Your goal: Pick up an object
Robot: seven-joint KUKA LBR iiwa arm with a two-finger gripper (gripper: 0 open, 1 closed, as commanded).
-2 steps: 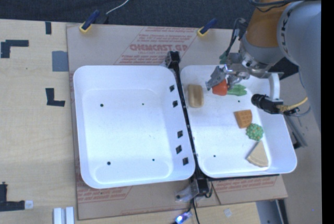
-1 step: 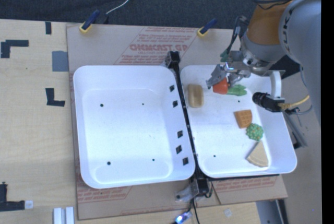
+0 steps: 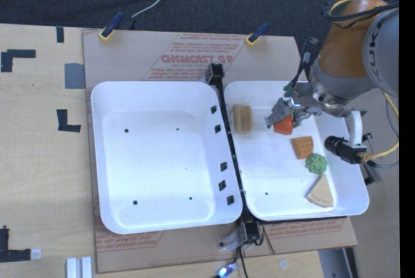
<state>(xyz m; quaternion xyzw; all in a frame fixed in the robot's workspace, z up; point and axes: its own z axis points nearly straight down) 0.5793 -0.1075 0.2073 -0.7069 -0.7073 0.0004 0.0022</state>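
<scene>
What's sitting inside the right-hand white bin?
In the right bin: a tan roll, red piece under the gripper, orange cracker, green broccoli, beige wedge. The gripper hides part of the red piece.

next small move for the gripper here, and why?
Probably a short straight lift. The gripper sits low in the right bin right at the red object, which looks tucked against its tip, though I can't confirm a hold. Rising a little would show whether the red object comes along, and keeps clear of the orange cracker and green piece nearby.
</scene>
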